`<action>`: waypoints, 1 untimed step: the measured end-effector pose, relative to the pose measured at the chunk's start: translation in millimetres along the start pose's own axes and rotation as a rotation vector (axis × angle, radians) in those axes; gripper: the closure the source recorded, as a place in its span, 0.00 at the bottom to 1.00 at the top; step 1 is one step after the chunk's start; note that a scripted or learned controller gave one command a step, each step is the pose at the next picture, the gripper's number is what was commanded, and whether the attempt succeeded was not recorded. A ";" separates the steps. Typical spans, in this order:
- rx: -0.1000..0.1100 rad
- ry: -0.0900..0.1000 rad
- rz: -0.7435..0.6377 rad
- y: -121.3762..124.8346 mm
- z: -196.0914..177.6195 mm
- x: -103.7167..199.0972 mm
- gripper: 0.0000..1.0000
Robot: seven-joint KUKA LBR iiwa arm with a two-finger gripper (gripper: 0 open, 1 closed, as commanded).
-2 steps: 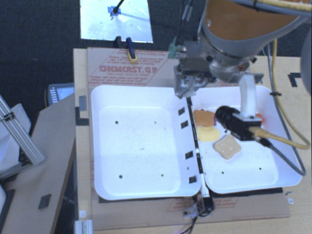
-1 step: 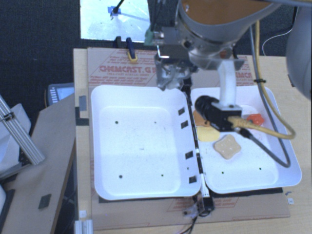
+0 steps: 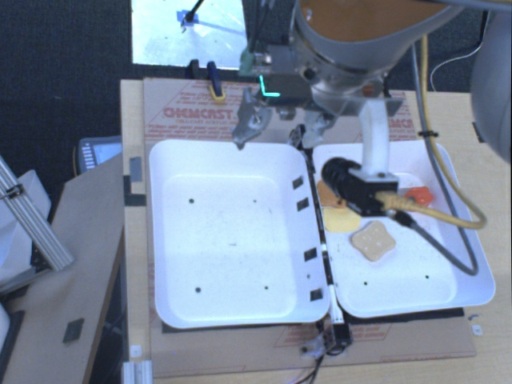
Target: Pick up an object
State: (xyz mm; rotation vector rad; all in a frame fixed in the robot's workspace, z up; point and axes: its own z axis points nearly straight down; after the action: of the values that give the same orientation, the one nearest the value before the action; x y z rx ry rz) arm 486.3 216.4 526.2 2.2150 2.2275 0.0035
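My gripper (image 3: 278, 128) hangs over the far rim where the two bins meet. It is open: one metal finger (image 3: 250, 126) is over the left bin's back edge and the other is near the divider, with nothing between them. In the right bin (image 3: 448, 290) lie a tan square biscuit-like piece (image 3: 373, 241), a flat yellow piece (image 3: 342, 219), an orange piece (image 3: 326, 191) and a small red-orange piece (image 3: 418, 194). All of them sit to the right of and nearer than the gripper.
The left bin (image 3: 232, 238) is a bare white tray. A white post (image 3: 374, 138), a black fitting (image 3: 354, 186) and a yellow and grey cable (image 3: 448, 218) cross the right bin and partly hide its objects. Cardboard (image 3: 192, 110) lines the bench behind the bins.
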 end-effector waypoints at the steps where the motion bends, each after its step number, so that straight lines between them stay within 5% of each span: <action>1: -0.002 0.002 -0.006 0.2 -11.4 0.3 1.00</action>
State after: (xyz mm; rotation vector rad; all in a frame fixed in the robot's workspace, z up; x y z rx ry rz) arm 486.5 216.7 537.5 2.2083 2.2336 0.0076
